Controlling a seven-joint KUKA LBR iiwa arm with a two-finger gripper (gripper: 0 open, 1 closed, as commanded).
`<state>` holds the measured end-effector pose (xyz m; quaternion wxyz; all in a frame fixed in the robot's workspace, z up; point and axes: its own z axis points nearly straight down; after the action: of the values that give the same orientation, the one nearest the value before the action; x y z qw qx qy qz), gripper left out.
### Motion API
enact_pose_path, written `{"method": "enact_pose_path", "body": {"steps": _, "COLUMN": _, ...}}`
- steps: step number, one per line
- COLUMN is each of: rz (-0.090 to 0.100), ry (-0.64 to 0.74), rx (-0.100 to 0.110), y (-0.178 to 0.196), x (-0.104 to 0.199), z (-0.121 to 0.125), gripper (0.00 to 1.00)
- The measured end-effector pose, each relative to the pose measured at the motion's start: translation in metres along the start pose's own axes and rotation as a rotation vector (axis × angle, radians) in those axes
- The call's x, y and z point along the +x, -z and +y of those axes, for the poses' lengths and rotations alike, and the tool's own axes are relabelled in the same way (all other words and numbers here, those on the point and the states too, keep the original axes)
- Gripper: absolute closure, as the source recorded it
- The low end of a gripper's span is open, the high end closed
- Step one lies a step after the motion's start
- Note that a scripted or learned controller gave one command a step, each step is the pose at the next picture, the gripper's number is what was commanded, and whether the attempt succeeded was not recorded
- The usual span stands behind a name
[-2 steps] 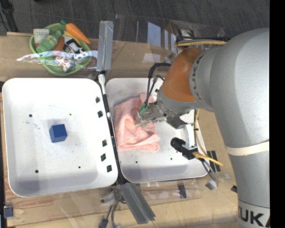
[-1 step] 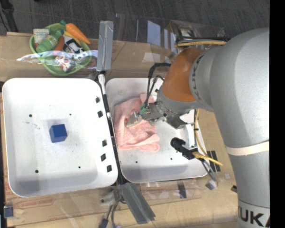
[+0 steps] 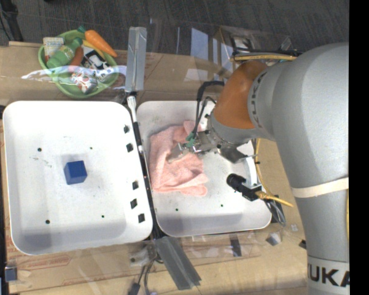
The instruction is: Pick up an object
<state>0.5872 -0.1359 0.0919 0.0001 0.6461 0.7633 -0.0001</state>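
Where pink cloth point(image 3: 175, 160) bunches, tool point(image 3: 189, 146) touching it, finger opening impossible to tell

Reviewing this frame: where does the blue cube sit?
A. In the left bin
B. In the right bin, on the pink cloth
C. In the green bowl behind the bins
A: the blue cube rests on the floor of the left bin, while the pink cloth lies in the right bin.

Grey KUKA arm point(image 3: 307, 140), orange band nr wrist, pale ring lower down, white KUKA lettering, black cables.
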Motion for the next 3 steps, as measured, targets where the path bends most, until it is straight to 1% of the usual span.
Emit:
{"method": "enact_pose_path", "body": {"steps": 1, "rz": 0.001, "ry": 0.004, "rx": 0.0, "y": 0.01, "x": 0.001, "z": 0.001, "gripper": 1.0}}
{"method": "enact_pose_path", "body": {"steps": 2, "rz": 0.001, "ry": 0.004, "rx": 0.0, "y": 0.01, "x": 0.001, "z": 0.001, "gripper": 0.0}}
{"method": "enact_pose_path", "body": {"steps": 3, "rz": 0.002, "ry": 0.022, "rx": 0.002, "y": 0.001, "x": -0.019, "z": -0.013, "gripper": 0.0}}
